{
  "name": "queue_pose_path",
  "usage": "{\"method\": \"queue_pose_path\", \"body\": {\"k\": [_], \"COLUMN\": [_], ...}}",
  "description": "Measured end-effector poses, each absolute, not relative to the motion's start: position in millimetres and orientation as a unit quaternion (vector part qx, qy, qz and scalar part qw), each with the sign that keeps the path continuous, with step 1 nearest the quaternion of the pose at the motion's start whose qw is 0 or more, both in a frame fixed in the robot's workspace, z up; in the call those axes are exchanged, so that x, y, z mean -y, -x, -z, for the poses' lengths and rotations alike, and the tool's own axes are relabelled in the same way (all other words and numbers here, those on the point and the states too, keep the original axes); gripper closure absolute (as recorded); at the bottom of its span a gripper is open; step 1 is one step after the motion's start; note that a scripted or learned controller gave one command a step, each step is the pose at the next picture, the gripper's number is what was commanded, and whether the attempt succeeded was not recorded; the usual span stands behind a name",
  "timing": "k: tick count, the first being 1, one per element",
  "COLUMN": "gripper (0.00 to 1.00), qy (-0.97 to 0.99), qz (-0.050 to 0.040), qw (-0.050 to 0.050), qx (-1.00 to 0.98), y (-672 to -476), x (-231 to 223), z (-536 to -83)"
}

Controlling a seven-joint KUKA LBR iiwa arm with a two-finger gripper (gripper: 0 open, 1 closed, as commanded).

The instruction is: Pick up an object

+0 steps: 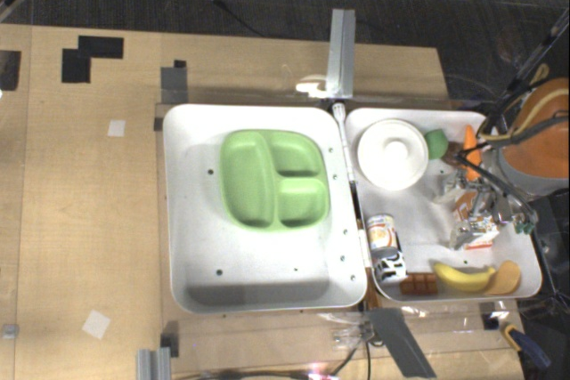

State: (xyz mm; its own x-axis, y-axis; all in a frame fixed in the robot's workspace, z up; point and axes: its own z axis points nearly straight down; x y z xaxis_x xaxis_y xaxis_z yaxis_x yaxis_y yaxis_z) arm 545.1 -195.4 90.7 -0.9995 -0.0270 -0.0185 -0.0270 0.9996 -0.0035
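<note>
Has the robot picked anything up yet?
Not yet. The end effector is down in the right bin, among small bits near its right side, but I cannot see anything held. The banana, can and white bowl lie untouched. Grabbing and lifting are left.

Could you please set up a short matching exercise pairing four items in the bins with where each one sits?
Things:
1. green divided tray
2. white bowl
3. banana
4. can

Places:
A. right bin, near edge
B. left bin, middle
C. right bin, far left corner
D. right bin, against the divider wall between the bins

Pairs: 1-B, 2-C, 3-A, 4-D
</note>
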Motion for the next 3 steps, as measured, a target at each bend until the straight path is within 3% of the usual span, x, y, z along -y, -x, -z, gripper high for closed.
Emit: {"method": "queue_pose_path", "body": {"k": [1,2,3], "gripper": [0.0,0.0,0.0], "qy": [-0.054,-0.121,-0.171], "qz": [0.002,0.0016,-0.0005], "qw": [0.011,0.013,0.009], "qx": [-0.998,-0.993,-0.985], "y": [-512.9,-494.2,-587.7], "x": [179,171,158], "z": [-91,-92,-90]}}
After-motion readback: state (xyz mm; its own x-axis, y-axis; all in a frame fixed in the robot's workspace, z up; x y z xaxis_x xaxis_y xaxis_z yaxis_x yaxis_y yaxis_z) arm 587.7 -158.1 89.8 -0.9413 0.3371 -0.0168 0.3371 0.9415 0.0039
